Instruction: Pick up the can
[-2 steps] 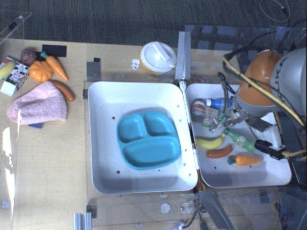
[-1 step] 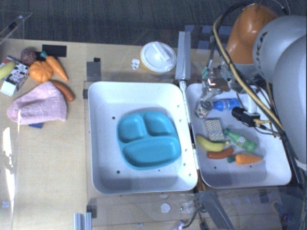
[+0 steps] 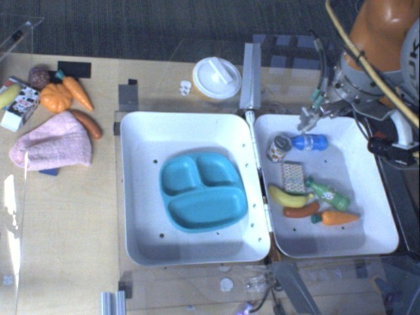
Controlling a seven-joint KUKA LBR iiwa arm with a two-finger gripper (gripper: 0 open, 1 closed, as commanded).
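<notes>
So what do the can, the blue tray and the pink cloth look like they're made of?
The can looks like metal: a dull silvery top, with a darker printed side. The blue tray looks like moulded plastic: smooth, one even colour, rounded compartments with a soft sheen. The pink cloth seems a soft fabric, perhaps terry: matte, fuzzy and rumpled.

The small silver metal can with a dark patterned label (image 3: pixel 278 147) lies in the right white bin, in its far left part, tipped with its round end showing, touching nothing on its left.
</notes>
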